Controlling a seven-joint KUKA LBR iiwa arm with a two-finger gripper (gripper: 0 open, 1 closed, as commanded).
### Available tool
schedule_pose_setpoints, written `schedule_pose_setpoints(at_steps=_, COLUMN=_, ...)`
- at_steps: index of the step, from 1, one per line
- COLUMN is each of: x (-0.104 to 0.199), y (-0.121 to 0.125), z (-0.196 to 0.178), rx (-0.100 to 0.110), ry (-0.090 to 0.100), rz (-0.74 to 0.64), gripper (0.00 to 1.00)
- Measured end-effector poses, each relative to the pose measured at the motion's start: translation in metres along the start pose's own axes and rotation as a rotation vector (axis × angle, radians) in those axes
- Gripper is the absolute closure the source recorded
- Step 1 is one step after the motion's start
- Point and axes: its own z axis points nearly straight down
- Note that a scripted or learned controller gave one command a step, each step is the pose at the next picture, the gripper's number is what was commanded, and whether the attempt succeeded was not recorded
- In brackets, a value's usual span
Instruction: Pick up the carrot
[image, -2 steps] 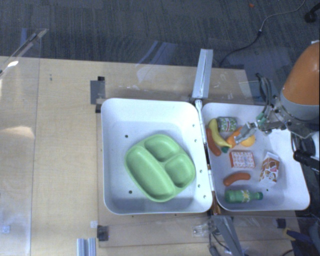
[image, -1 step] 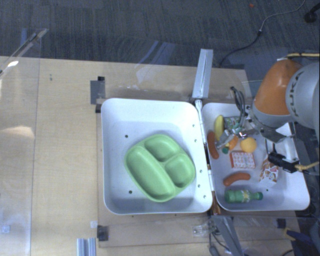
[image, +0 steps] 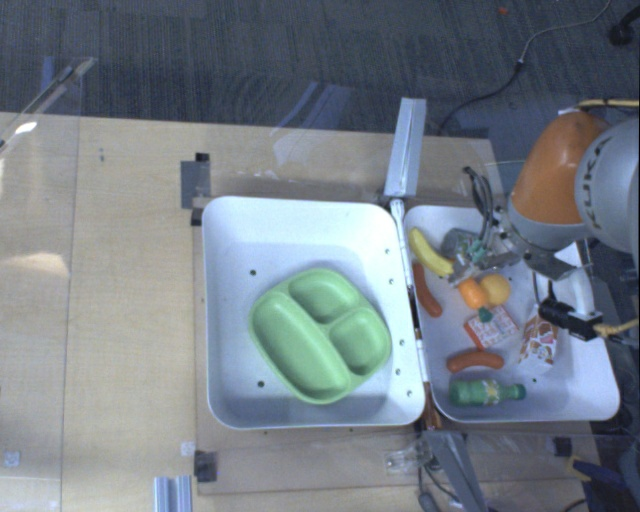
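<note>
The carrot (image: 428, 290) is a thin orange-red stick lying lengthwise by the left wall of the right bin (image: 600, 395), just below a yellow banana (image: 430, 253). My gripper (image: 470, 258) hangs low over the upper part of that bin, to the right of the banana's lower end and just above an orange fruit (image: 472, 294). It stands up and to the right of the carrot, apart from it. The grey arm with its orange band (image: 555, 170) comes in from the upper right.
In the right bin also lie a yellow lemon (image: 495, 288), a printed packet (image: 490, 327), a reddish sausage (image: 475, 360), a green bottle (image: 485, 391) and a small carton (image: 540, 343). The left bin (image: 230, 250) holds a green divided plate (image: 320, 335).
</note>
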Motion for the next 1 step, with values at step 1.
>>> schedule_pose_setpoints(at_steps=1, x=0.0704, y=0.0001, z=-0.1312, rx=0.007, ry=0.003, rz=0.141, gripper=1.0)
